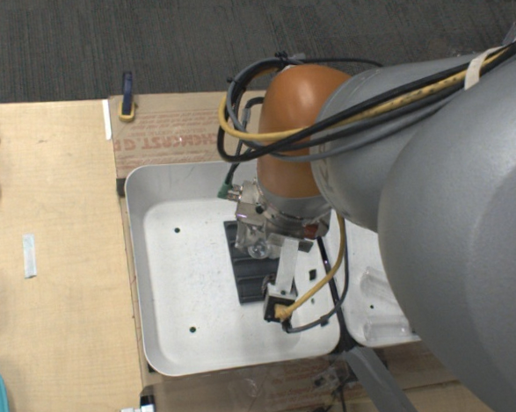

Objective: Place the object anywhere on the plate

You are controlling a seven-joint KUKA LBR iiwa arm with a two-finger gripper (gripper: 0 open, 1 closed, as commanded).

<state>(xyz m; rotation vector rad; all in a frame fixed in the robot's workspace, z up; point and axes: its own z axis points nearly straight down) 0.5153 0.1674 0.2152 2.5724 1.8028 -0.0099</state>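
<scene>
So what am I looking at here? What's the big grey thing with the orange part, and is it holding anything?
That is a robot arm, seen by one camera fixed above the bench and looking down at a slant. The arm reaches in from the right; the orange band sits just above its wrist. Below it is a shallow white bin, with a second bin's edge showing beside it. The pincer hangs over the bin, above a dark flat object on the bin floor. The arm hides the pincer's tips, so I cannot tell whether anything is held.

Dark grey carpet floor point(97, 40) behind a pale wooden bench point(59, 259).
</scene>
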